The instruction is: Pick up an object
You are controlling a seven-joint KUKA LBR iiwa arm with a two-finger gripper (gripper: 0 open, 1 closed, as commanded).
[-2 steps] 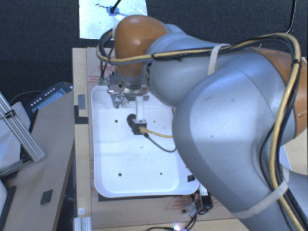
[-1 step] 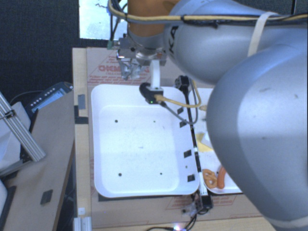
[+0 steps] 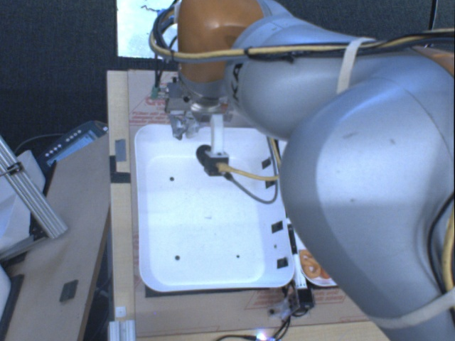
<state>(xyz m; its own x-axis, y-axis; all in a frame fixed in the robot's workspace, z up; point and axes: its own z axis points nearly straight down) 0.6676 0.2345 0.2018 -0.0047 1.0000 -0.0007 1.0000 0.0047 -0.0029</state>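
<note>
Grey metal is filling the right half of your view: the arm (image 3: 355, 155) is reaching in from the right and bending over the bench, with its orange band (image 3: 213, 20) sitting high at the centre. Beneath it, the left bin (image 3: 206, 219) is lying open to you, its white floor showing a few small dark specks. The brown bench (image 3: 119, 212) is framing the bin along its left and near sides. The gripper (image 3: 183, 128) is hanging over the bin's far edge, toward the far left corner; you are looking at it from too steep a slant to tell whether it is wide or narrow, and nothing is showing in its grasp. An orange-and-brown patterned object (image 3: 313, 267) is peeping out from under the arm, just right of the left bin's near right corner, well apart from the gripper.
</note>
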